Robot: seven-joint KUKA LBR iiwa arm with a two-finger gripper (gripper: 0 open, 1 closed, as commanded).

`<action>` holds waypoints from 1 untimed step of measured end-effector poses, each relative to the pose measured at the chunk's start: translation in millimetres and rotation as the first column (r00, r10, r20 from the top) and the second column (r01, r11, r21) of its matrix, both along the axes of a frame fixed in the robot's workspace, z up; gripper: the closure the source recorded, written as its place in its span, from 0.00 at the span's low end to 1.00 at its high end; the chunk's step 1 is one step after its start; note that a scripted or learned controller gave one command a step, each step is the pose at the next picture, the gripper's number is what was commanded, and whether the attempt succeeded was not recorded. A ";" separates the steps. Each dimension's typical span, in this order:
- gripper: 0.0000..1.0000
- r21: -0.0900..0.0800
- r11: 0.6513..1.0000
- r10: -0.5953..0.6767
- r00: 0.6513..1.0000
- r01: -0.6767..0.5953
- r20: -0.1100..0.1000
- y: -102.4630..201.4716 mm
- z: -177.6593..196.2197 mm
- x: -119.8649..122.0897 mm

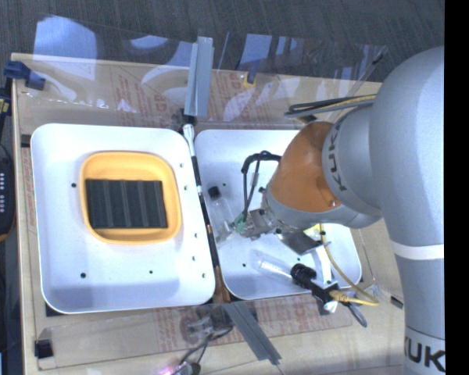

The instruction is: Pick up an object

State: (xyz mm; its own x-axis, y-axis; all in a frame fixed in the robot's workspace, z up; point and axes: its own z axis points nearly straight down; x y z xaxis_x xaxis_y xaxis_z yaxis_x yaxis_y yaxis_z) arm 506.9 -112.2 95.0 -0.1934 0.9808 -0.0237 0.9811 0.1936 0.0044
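Observation:
A yellow-rimmed tray (pixel 128 200) with a dark ridged insert lies in the left bin (pixel 55 272). The grey arm with its orange band (pixel 305 180) reaches low into the right bin (pixel 242 287). My gripper (pixel 245 226) is down near the left side of that bin's floor, with a small greenish glint at its tip. A small black piece (pixel 213 191) lies just up and left of the gripper, apart from it. A clear tube-like object (pixel 270 266) lies on the bin floor below the gripper. The arm hides much of the right bin.
A ridge (pixel 202 217) separates the two bins. A grey metal post (pixel 197 76) stands behind them, and a grey bracket (pixel 250 330) lies at the front edge of the bench. A clear screen runs along the back.

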 end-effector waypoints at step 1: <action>0.00 0.022 0.997 0.081 0.997 -0.080 -0.010 -99.2 7.0 53.9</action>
State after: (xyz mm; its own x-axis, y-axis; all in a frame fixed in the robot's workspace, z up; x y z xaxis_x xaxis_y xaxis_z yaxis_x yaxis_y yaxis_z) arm 560.8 -211.4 102.0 -0.2719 0.9623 0.0000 0.9623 0.2719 -0.0010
